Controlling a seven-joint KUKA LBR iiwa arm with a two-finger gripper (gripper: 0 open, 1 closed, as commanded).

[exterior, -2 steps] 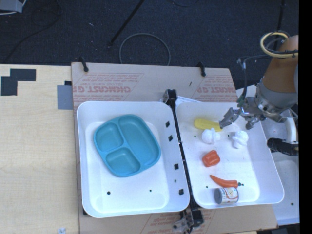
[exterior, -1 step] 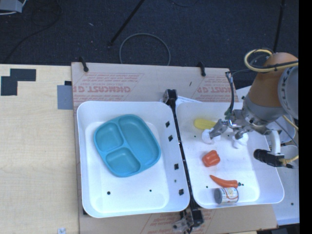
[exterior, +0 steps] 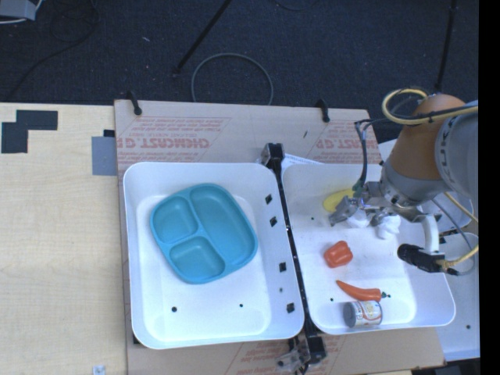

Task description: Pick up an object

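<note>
The gripper (exterior: 353, 211) sits low in the right bin (exterior: 437, 307), near that bin's far left part, with the grey arm (exterior: 426, 158) and its orange band rising behind it toward the right; how wide it stands, and whether anything is caught in it, cannot be told from this slanted view, because the metal parts and a white lump crowd together there. Well to the gripper's left lies the left bin (exterior: 148, 287), and in it, well apart from the gripper, rests a blue divided plate (exterior: 203, 233) with three compartments, turned at an angle. The two bins meet along a black divider strip (exterior: 285, 241) that runs just left of the gripper. A yellow object (exterior: 336, 201) lies just beside the gripper, on its left and slightly farther back, close enough that touching cannot be ruled out. Nearer the camera than the gripper, and a little to its left, a red-orange pepper-like object (exterior: 338, 254) rests on the bin floor, apart from it. Nearer still lies an orange carrot-shaped object (exterior: 359, 291), slanted, and just beyond it, closest to the bin's near wall, a small can (exterior: 362, 313) lies on its side, almost touching the carrot shape.
</note>
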